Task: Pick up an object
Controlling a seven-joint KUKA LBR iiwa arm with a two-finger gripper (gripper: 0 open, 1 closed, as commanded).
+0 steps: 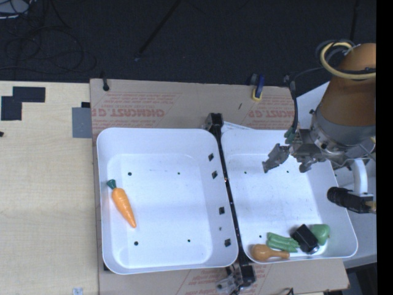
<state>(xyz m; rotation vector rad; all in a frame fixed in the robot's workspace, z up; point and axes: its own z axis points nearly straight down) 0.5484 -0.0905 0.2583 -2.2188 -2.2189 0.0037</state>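
Bench (49, 183): pale wood surface at the left, with a brown cardboard sheet (184, 106) laid under two shallow white bins set side by side.

Left bin (123, 141): holds one item, a carrot (123, 205), orange with a green top, lying near the bin's left wall at a slant, green end toward the rear.

Right bin (276, 189): holds a small cluster against its front wall, toward the right corner. Items, left to right: an orange-tan gourd-shaped piece (268, 252), lying on its side; a green pod-like piece (282, 242) just behind and beside it; a black block (305, 238), tilted, touching the green pod; a lighter green piece (320, 231) partly behind the black block. The four sit close together, touching or nearly so.

Arm (347, 97): grey, with the orange band showing large at the upper right, reaching in from the right over the rear part of the right bin.

Gripper (288, 157): dark, above the rear-middle of the right bin, well apart from the cluster at the front wall and far from the carrot. Two dark fingers (274, 158) project left and look spread apart, with bare bin floor between them; nothing is held.

Clip (257, 88): blue and yellow, at the cardboard's rear edge.
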